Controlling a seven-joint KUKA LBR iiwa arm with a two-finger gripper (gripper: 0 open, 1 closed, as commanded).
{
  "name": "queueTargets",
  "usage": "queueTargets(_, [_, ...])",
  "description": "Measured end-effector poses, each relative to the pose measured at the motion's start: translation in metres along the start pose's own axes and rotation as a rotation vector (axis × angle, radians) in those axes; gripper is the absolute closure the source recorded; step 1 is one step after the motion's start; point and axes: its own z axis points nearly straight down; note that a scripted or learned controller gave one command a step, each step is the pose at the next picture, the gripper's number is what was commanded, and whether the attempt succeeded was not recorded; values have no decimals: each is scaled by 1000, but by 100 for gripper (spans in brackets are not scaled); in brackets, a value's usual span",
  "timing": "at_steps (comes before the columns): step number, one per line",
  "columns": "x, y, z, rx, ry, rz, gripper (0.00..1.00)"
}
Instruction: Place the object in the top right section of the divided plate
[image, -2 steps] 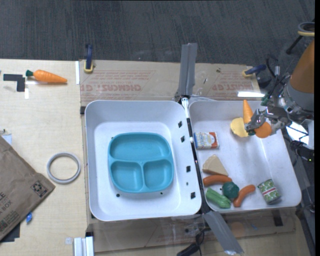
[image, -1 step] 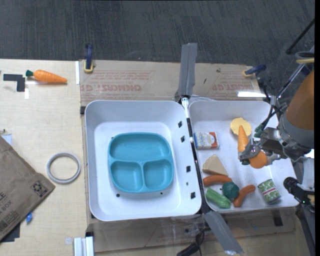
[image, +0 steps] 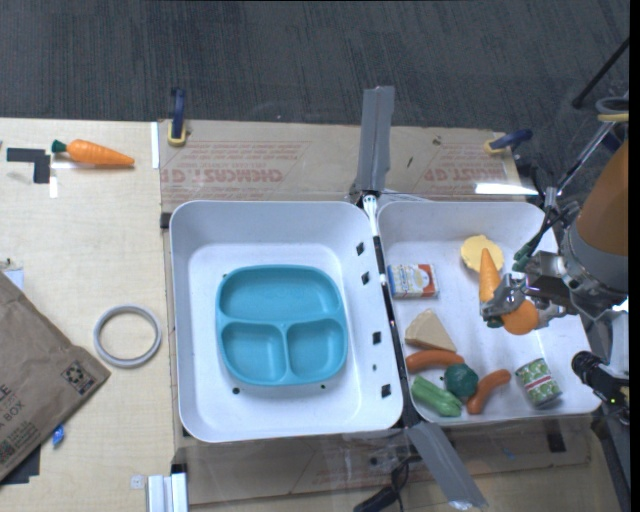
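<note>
**Task status: transfer not yet completed.**

1. Near edge of the right bin (image: 440, 235): a green pepper (image: 435, 397), a dark green round item (image: 461, 380), a red sausage (image: 488, 390) and a small can (image: 537, 382) are seen lying in a row from 7 o'clock to 5 o'clock of the bin floor. A second sausage (image: 433, 360) and a cheese wedge (image: 428, 328) are found just beyond them, at 8 o'clock.

2. Mid bin: the gripper (image: 500, 305) is positioned at 3 o'clock of the right bin. A round orange fruit (image: 522, 318) is seen directly against it, on its 4 o'clock side. This fruit is judged to be the task object. Whether it is grasped or merely touched cannot be determined, and whether the end effector is clenched or released cannot be told.

3. Far half of the bin: a carrot (image: 487, 272) is seen at 12 o'clock of the gripper, with a yellow piece (image: 474, 250) touching its far end. A small carton (image: 412, 281) lies at 9 o'clock of the carrot.

4. Left bin (image: 200, 300): the divided plate (image: 282, 290) is centred here, at 9 o'clock of the gripper and well apart from it. Nothing is seen in any compartment.

5. Remaining work, as judged: the grasp is to be confirmed, the object is to be carried across the bin wall, and it is to be released in the plate's top right section.
</note>
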Motion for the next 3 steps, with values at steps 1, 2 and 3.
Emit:
queueTargets(1, [104, -22, 45, -2, 1, 61, 100])
queueTargets(2, [62, -13, -32, -5, 0, -248, 100])
queueTargets(3, [143, -31, 41, -1, 0, 118, 100])
